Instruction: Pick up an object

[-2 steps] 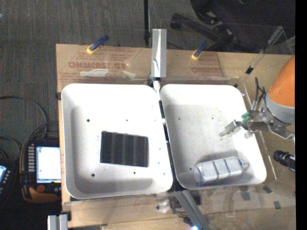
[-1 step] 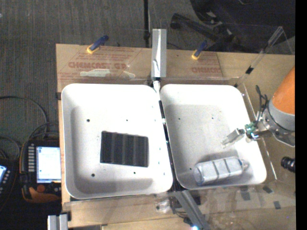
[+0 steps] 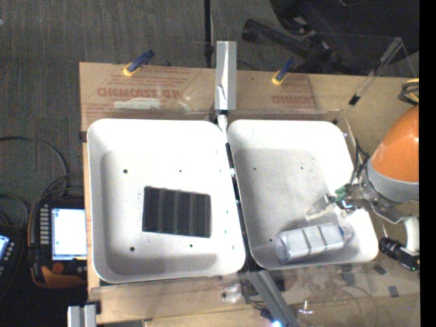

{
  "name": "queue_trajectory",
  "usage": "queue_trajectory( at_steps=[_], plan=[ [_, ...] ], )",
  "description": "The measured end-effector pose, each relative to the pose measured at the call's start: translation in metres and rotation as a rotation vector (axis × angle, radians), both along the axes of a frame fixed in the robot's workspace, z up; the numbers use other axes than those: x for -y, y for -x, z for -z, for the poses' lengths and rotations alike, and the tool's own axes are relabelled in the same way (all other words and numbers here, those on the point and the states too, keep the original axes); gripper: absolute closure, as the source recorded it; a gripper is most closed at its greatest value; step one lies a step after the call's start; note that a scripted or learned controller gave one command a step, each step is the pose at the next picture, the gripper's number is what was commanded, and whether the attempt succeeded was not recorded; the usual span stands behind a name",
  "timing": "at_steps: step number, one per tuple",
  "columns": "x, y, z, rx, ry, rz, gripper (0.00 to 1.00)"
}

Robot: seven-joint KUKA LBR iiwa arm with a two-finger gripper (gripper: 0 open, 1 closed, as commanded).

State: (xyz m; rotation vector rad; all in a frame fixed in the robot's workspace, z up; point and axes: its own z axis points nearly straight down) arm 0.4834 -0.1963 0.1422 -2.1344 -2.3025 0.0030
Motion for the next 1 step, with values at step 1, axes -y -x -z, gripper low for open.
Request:
queue_trajectory(
  at_steps=[1],
  plan=[
    [-0.0042, -0.0622, 0.0501, 0.016, 0.004, -0.019, 0.00]
  ],
)
